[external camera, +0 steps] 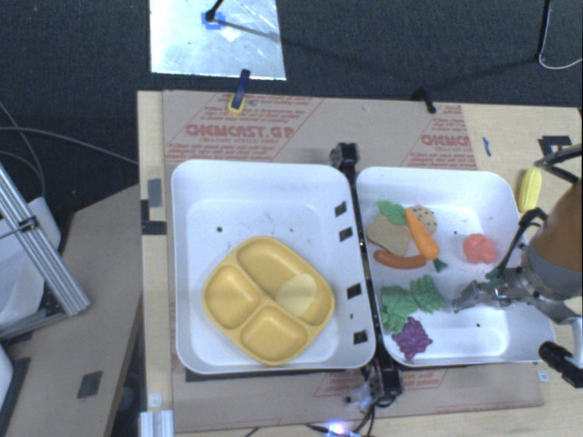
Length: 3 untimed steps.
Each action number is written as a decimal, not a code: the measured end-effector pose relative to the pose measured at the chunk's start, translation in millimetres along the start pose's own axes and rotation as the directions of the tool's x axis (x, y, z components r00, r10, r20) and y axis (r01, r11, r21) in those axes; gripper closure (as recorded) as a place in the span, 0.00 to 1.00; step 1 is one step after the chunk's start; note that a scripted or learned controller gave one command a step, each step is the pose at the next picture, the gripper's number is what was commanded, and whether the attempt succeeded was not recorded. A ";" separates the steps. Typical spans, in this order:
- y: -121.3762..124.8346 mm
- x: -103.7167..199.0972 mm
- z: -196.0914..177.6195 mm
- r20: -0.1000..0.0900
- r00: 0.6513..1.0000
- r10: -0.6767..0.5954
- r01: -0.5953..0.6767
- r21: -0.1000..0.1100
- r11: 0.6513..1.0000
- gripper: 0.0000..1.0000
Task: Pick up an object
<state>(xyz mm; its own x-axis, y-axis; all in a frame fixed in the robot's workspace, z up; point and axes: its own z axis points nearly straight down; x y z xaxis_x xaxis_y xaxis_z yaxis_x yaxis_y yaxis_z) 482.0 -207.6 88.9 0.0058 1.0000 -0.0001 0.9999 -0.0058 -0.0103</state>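
The purple grapes (413, 337) lie near the front of the right bin (492, 186), just left of the end effector (466, 296); I cannot tell its state. They look light, bumpy and stiff, so gripping across the middle seems best. Farther back lie the green leaves (424, 293), the sausage (399, 260) and the carrot (421, 233).

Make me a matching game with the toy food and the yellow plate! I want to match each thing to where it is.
Things:
1. yellow divided plate
2. carrot
3. purple grapes
4. corn cob

Places:
A. at the near edge of the right bin
B. on the right bin's far right rim
C. in the left bin
D. lying on the bread slice

Pairs: 1-C, 2-D, 3-A, 4-B
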 end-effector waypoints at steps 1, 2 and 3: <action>40.3 74.9 4.6 -0.003 1.000 -0.017 0.017 -0.013 1.000 0.00; 73.8 -3.0 2.4 0.005 1.000 -0.004 0.004 -0.016 1.000 0.00; 73.6 1.4 -7.7 0.002 1.000 -0.009 0.009 -0.016 1.000 1.00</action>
<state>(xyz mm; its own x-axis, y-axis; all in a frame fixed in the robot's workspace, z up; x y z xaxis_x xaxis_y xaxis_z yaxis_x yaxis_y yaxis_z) 555.7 -206.7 95.8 -0.0034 1.0000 -0.0016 1.0000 0.0034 0.0054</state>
